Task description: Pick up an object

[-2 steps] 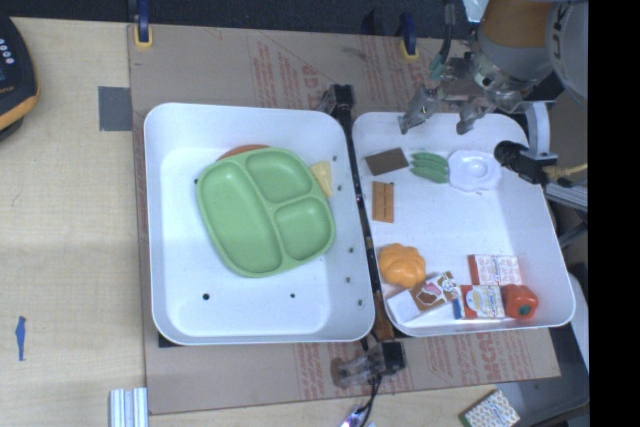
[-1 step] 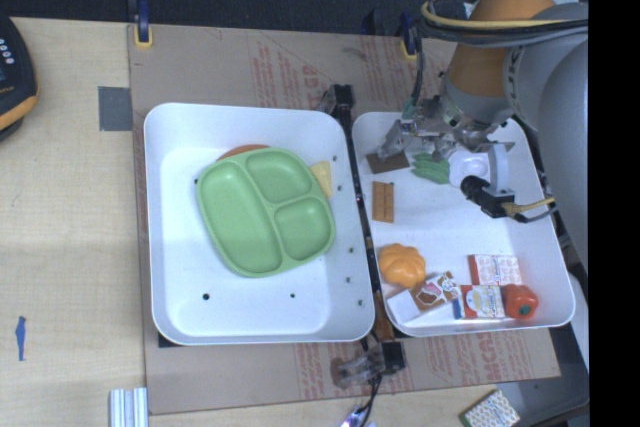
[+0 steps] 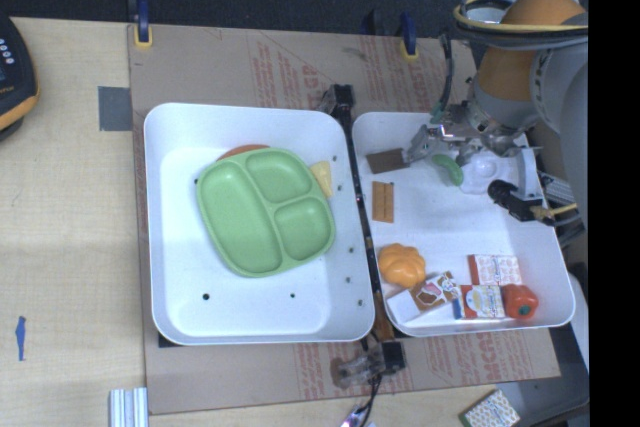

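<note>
Across the tabletop [image 3: 70,215], two white bins sit side by side on a cardboard sheet. Left bin [image 3: 180,295] holds a green divided plate [image 3: 265,210], with something red and something yellow peeking out from under its far edge. Right bin [image 3: 440,215] has the arm [image 3: 520,35] over its far corner, claw [image 3: 440,147] low near the far wall. Can't tell how wide the claw is or whether it has anything.

Step, as I read it: approach, no grasp confirmed.

Candidates in the right bin: dark flat piece [image 3: 384,161] just beside the claw, brown wafer [image 3: 383,201], orange pumpkin-like toy [image 3: 402,265], small cartons [image 3: 470,290] and a red item [image 3: 520,300] along the near wall.

Next move needs a target with clearance. Pumpkin sits near the dividing wall; cartons are packed together. Bin middle is open room.
</note>
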`<state>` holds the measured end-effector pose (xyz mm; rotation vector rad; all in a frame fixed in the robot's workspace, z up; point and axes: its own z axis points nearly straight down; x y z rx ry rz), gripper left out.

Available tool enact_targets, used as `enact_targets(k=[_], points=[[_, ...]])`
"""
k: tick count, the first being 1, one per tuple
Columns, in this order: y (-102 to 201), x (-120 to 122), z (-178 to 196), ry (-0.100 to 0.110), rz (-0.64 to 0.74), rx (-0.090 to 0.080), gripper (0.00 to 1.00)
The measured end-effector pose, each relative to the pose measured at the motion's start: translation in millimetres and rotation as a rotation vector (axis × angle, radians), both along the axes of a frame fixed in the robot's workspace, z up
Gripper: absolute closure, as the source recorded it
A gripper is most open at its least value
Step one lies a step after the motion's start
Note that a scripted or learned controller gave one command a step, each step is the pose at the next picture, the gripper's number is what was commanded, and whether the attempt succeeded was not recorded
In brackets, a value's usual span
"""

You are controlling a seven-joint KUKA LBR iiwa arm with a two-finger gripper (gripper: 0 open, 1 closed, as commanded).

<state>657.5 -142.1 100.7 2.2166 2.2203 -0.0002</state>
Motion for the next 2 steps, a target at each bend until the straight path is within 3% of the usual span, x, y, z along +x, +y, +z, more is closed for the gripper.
enact_targets(k=[1,2], points=[[62.7,-0.2,96.4,0.001,0.007,0.004,0.00],[44.8,-9.1,3.3,0.001,0.004,0.002,0.00]])
